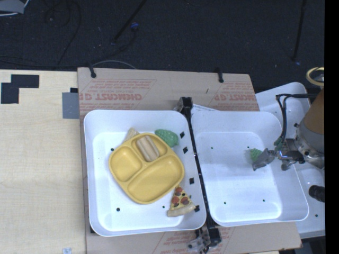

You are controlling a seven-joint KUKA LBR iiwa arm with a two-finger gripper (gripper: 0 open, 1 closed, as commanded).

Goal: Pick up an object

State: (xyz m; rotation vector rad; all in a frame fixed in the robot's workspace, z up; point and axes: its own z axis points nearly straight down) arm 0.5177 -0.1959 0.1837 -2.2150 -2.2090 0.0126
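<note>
Gripper: the grey two-finger gripper [263, 160] was over the right white bin [238, 205], near its right wall; whether its fingers were spread or pressed together, I cannot tell.
Green piece: a small green object [255, 154] was touching the fingertip, inside the right white bin.
Left bin: beside the right white bin, the left white bin [100, 205] held a yellow plastic divided plate [153, 179].
Hot dog: a toy hot dog [148, 147] lay in the plate's upper compartment.
Green leaf: a green leafy toy [167, 136] touched the plate's upper edge.
Pizza: a toy pizza slice [180, 202] lay just below the plate.

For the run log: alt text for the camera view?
The end effector sits in the right bin next to a small green object. The left bin holds a yellow divided plate with a toy hot dog, a green piece and a pizza slice.
</note>
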